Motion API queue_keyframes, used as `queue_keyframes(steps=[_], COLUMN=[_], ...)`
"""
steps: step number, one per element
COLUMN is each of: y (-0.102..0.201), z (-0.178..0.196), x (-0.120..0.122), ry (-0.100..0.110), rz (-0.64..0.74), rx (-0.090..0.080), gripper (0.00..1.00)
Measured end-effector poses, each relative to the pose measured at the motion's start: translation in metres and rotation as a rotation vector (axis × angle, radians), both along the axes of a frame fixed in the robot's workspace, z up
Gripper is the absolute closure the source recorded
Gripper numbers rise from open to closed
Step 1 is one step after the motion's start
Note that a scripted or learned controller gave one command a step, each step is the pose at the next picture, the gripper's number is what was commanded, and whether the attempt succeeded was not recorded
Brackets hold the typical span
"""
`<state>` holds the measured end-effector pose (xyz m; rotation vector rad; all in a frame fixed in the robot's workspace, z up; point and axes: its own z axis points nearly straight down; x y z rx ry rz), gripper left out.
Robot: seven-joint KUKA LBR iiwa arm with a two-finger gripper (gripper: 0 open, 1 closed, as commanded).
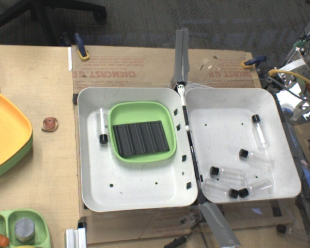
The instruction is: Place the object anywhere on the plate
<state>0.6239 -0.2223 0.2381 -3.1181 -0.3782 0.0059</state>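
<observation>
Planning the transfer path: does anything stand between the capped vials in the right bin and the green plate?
Yes: the raised rims where the two bins meet lie between the clear vials and the green plate. A dark ridged pad covers the plate's middle.

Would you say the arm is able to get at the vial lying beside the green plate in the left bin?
Probably yes: the vial lies uncovered on the floor of the bin, though the green plate sits close alongside.

Cut off at the edges

The yellow plates (8, 133) run off the left edge; the green compartment tray (18, 230) is clipped at the near-left corner; the clear tubes (248, 182) blur together.
</observation>
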Motion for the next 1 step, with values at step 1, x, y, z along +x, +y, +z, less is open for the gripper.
queue_keyframes(steps=[1], y=[-0.0001], z=[0.0014], x=[-0.0045], ry=[0.002], rz=[-0.038], rx=[0.001], gripper=[0.00])
